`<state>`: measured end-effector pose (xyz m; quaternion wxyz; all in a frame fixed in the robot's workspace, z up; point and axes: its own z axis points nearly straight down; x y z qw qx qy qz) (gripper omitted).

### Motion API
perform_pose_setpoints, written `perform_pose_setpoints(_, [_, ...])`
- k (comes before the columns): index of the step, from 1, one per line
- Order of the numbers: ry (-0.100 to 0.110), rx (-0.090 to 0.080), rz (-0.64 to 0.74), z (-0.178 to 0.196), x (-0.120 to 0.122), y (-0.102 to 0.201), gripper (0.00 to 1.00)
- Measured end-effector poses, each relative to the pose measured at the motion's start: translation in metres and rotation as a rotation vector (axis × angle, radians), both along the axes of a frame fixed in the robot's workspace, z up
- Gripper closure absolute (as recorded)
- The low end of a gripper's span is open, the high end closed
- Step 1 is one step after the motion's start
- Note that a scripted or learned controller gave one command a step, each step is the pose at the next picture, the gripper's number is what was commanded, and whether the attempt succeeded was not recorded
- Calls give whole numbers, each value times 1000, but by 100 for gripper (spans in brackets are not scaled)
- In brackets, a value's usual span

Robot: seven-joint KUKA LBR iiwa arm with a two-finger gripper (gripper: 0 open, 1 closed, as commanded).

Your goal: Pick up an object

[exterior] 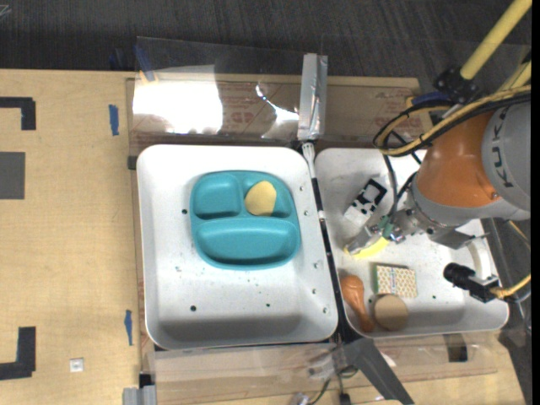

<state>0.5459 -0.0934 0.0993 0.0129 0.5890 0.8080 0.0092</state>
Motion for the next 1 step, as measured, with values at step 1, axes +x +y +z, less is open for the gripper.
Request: perform_pose_setpoints(1, [-16,-4,1,14,5,0,100])
